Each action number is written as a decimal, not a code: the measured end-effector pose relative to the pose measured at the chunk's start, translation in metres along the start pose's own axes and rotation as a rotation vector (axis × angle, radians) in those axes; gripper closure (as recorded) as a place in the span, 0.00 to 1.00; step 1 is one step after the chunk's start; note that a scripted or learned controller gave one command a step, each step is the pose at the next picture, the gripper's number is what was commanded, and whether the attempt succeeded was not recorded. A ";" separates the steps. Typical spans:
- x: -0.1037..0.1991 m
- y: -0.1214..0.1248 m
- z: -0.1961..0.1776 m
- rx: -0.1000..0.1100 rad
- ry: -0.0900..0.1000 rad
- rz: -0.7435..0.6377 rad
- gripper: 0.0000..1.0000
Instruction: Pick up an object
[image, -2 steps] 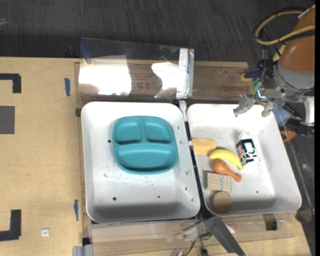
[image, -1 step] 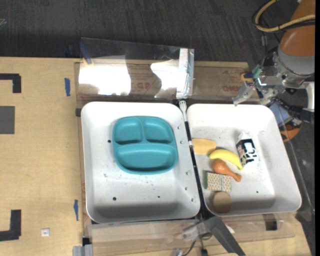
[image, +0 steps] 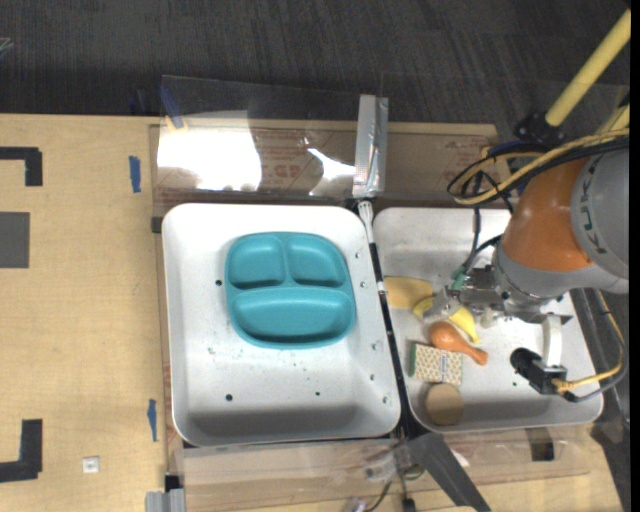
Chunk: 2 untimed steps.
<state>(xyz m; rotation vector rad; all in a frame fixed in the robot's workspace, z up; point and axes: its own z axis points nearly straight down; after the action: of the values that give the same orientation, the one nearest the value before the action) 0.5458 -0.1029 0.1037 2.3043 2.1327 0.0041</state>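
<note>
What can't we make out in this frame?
- Claw: whether it is open or shut, blurred and hidden by the wrist above it.
- Yellow object: its full shape, the claw overlaps it.
- Arm: cut off by the right edge.
- Speckled block: surface detail too small.

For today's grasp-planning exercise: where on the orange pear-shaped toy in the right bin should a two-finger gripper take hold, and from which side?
Probably across the orange pear-shaped toy's rounded bulb, coming from above, fingers closing across its long axis. It lies flat in the right bin, its narrow end toward the arm. The yellow piece and speckled sponge-like block crowd it closely, so side approaches look blocked.
</note>
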 end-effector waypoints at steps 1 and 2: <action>0.001 -0.017 0.016 -0.004 0.000 -0.091 0.00; 0.000 -0.015 0.004 -0.010 -0.001 -0.090 1.00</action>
<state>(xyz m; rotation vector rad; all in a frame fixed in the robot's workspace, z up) 0.5309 -0.1014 0.0996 2.2000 2.2283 0.0135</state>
